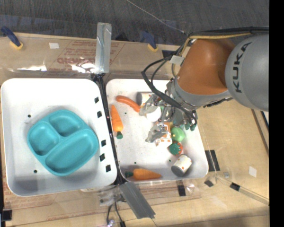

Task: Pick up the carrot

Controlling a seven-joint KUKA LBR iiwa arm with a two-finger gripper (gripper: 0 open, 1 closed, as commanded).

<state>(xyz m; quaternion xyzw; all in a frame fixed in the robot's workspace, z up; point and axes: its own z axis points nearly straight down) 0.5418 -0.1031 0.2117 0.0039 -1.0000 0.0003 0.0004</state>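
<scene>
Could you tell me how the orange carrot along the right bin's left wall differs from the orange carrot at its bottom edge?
The carrot by the left wall lies roughly vertically in the view, green end toward the bottom; the carrot at the bottom edge lies nearly horizontally, green end to the left. The first sits farther from the gripper sideways, the second below it. Both are orange with green tops, lying in the right bin.

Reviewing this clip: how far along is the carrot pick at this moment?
Nothing looks done yet. Three carrots lie in the right bin: one by the left wall, one near the top, one along the bottom edge. In hand: the gripper hovers mid-bin among small toys, with no carrot between its fingers. Left: reach a carrot, grasp it and lift.
</scene>
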